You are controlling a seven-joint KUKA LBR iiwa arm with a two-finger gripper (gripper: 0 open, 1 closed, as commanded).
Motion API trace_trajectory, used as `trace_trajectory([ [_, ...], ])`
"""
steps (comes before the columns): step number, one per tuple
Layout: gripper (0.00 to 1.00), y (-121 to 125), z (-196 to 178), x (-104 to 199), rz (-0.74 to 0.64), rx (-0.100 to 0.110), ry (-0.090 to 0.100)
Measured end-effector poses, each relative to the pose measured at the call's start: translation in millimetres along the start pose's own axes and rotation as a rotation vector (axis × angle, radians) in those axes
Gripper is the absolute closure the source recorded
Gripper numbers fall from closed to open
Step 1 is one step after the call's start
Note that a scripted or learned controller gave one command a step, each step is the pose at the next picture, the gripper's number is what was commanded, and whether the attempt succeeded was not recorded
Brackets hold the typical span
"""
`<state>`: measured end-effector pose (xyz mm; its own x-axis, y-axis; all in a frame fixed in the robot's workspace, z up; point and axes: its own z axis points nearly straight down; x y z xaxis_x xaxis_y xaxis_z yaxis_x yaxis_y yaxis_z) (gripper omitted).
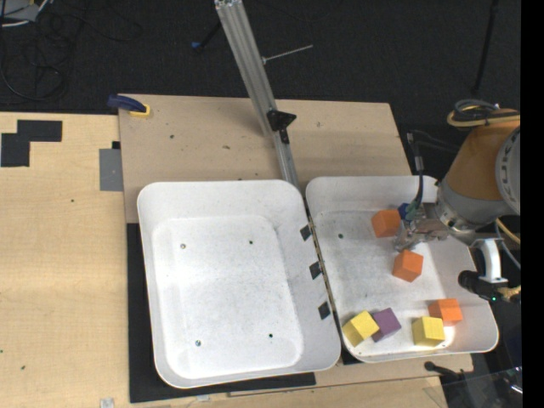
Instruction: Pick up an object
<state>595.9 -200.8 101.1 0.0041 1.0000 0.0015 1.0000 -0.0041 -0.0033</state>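
Observation:
The right bin holds several small blocks. One orange block lies near its far middle and a second orange block sits just below it. My gripper reaches in from the right and hangs low between these two orange blocks, close to both. A bit of blue shows beside the gripper's upper edge. Along the bin's front lie a yellow block, a purple block, another yellow block and a third orange block.
The left bin lies beside the right one, with black clips along the shared rim. A slanted aluminium bar rises behind the bins. The arm's grey and orange body overhangs the right bin's right edge.

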Motion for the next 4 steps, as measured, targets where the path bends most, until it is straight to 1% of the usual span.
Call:
trace_trajectory([
  [1, 1.00, 7.2, -61.2, -0.8, -0.005, -0.007, -0.003],
  [2, 1.00, 7.8, -121.6, 6.2, -0.006, -0.008, -0.003],
  [3, 1.00, 8.5, -175.0, 5.3, -0.006, -0.008, -0.003],
  [4, 1.00, 16.9, -157.8, 57.9, -0.008, 0.000, 0.001],
])
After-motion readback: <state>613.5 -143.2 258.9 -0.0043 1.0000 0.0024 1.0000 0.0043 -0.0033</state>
